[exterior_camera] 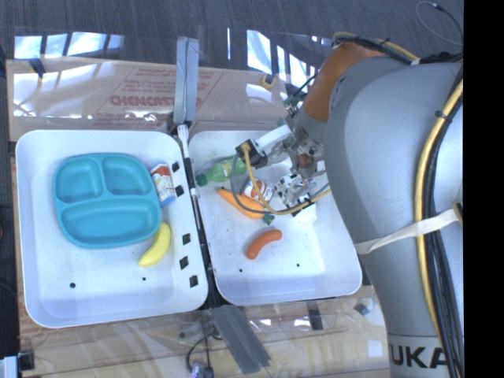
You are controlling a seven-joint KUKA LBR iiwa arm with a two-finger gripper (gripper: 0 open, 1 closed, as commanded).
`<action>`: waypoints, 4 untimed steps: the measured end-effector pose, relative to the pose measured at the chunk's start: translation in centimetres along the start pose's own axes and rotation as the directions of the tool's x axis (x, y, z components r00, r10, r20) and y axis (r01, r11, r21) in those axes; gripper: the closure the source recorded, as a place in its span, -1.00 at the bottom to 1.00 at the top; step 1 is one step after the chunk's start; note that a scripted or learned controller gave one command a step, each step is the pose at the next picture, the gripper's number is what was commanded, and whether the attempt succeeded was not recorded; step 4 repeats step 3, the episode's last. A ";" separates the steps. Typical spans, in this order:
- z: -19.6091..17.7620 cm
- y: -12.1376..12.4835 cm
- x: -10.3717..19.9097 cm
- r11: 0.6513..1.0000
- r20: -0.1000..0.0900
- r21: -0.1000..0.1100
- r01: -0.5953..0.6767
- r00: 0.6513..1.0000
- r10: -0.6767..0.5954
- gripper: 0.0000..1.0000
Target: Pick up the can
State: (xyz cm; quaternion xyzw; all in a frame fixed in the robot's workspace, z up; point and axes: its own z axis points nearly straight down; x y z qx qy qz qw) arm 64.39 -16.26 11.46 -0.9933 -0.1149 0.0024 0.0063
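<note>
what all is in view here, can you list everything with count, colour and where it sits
left bin: 1, white, left half of the bench
right bin: 1, white, beside the left bin
divided plate: 1, light blue, left bin, upper middle
can: 1, red, white and blue, left bin, just right of the plate near the bin's right wall
banana: 1, yellow, left bin, below the plate's lower right corner
bottle: 1, green, right bin, upper left, lying down
carrot: 1, orange, right bin, below the bottle
sausage: 1, orange-red, right bin, centre
arm: 1, grey with orange band, reaching in from the right
pincer: 1, pale, over the right bin's upper part, far from the can
</note>
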 end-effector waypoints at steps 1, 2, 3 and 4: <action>2.4 -1.4 -2.2 0.992 0.003 -0.008 0.129 0.992 -0.129 -1.00; 2.4 -3.5 -4.6 0.991 0.002 -0.009 0.134 0.991 -0.134 -1.00; 2.3 -1.6 0.8 1.000 -0.001 -0.010 -0.001 1.000 0.001 -1.00; 2.3 -1.6 0.8 1.000 -0.001 -0.010 -0.001 1.000 0.001 -1.00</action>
